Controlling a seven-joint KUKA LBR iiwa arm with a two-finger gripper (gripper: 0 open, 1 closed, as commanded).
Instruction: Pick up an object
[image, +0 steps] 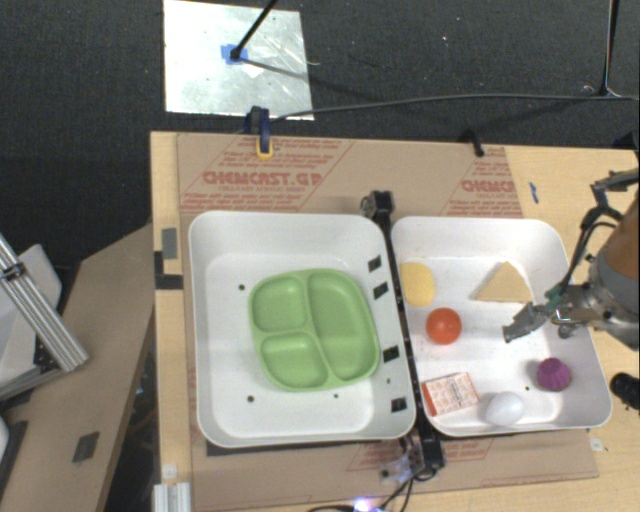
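gripper (524, 325) hangs in the right bin (575, 262) — orange ball (444, 326) just left; its grip state i cannot tell.

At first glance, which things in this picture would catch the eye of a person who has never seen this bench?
The large light green plastic plate with four compartments stands out most, lying in the middle of the left white bin. Next comes the right white bin, with a small orange-red ball, a yellow rounded piece, a tan wedge, a purple ball and a white ball. The grey arm's pincer hangs over this bin between the wedge and the purple ball.
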